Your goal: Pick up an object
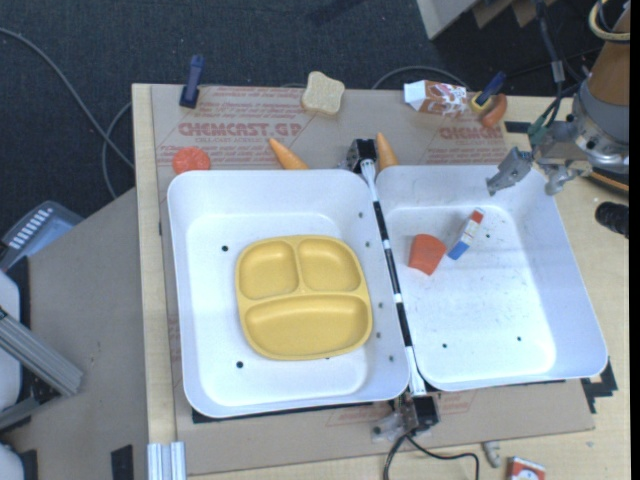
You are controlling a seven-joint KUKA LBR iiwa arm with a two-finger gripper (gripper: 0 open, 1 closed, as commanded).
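Left bin (200, 268): sitting with a yellow divided plate (303, 296) in it, not the thing to go for.
Orange block (427, 253): lying in the right bin (540, 348) near its left wall, small and chunky, looking easiest to grab.
Marker (465, 236): resting just beside the block, so I'd come straight down, clear of it.
Gripper (528, 166): hovering over the bin's far edge, holding nothing; opening, cannot tell.

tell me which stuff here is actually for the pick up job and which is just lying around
For the job: orange block and white-and-blue marker in the right bin; gripper above that bin's far edge.

Lying about: yellow divided plate in the left bin; bread slice, carrot, blue clip on the bench.
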